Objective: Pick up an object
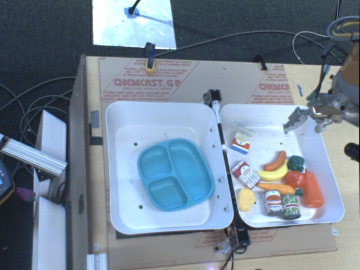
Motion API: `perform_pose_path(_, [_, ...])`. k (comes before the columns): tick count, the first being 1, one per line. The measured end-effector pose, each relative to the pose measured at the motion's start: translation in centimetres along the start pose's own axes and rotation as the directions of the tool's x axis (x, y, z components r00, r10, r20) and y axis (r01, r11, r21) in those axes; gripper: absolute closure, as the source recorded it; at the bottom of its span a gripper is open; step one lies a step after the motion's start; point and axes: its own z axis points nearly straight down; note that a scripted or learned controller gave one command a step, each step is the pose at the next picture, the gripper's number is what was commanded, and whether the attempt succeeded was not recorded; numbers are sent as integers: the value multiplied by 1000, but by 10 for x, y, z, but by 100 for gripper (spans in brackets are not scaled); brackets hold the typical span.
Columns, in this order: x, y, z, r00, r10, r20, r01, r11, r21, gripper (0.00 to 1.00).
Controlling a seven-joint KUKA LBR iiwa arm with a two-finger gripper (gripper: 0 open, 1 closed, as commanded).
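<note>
1. Over on the left of the frame, the left bin (121,151) is just holding a blue divided plate (175,173), nothing to grab there really.
2. Moving right, the right bin (326,151) is holding all the toy food: a small carton (242,140) sitting alone toward the top, then a crowded bunch lower down, with a banana (272,174), sausage (275,161), carrot (277,188), two cans (282,203) and a red bottle (312,190).
3. At the right edge the gripper (306,118) is hanging over the bin's upper right corner, fingers looking spread apart and carrying nothing.
4. My guess: everything is lying down-left of it, and the carton is looking like the easiest, least cluttered pick.
</note>
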Motion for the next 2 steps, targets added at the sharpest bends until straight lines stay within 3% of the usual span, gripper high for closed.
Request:
perform_pose_path(1, [-34, -2, 162, 1000, 3, -1, -3, 1000, 4, 0])
perform_pose_path(2, [-42, 52, 141, 1000, -1, 1, 1, 1000, -2, 0])
